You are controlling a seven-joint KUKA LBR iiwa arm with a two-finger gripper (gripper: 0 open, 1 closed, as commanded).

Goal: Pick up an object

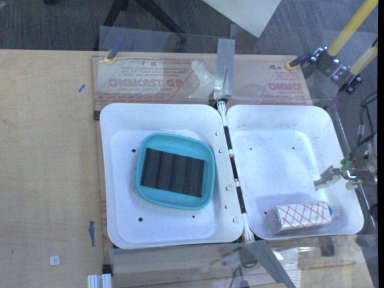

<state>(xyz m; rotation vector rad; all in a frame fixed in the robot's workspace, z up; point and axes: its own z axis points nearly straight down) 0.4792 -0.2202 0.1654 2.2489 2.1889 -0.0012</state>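
A teal dish point(175, 170) with a dark ribbed insert lies in the middle of the left white bin point(117, 161), turned a little clockwise. A small white box with a red lattice pattern point(303, 215) rests on its side near the front edge of the right white bin point(270, 143). Nothing touches either object.
A metal clamp-like fitting point(336, 174) pokes over the right bin's right rim. A hinge strip point(231, 167) runs between the bins. Clear plastic sheeting point(204, 80) lies behind them, and yellow-handled clamps point(336, 53) stand at the back right. Bare wooden bench point(48, 161) spreads to the left.
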